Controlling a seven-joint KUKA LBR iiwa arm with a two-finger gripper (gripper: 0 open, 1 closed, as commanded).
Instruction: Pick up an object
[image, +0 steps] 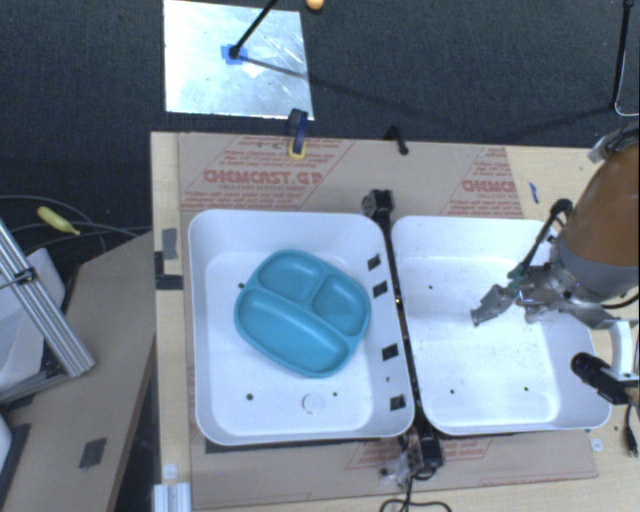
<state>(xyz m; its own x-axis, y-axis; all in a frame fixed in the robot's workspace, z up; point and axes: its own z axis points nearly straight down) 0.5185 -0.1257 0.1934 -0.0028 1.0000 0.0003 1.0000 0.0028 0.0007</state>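
The bench (330, 165) is covered with brown printed board and carries two shallow white bins side by side, joined along a dark hinge line with black clips. The left bin (215, 300) holds the blue plate (302, 312), a rounded tray divided into three compartments, lying flat near the middle of the bin and turned at a slant; it touches nothing else and sits well apart from the arm. A faint round mark shows on the bin floor just below the plate. The right bin (470, 400) has only small dark specks on its white floor. The arm (605, 225) reaches in from the right over this bin, its orange band showing above the grey wrist, with a black cable looping along its near side. The gripper (482, 312) points left over the middle of the right bin, and whether its tip touches the floor is unclear. Its grey fingers (493, 300) look drawn together at the tip, but the view is too blurred to say whether they are parted or closed, and nothing can be seen between them. Beyond the bench, a shiny grey sheet (235, 55) lies on the dark floor.
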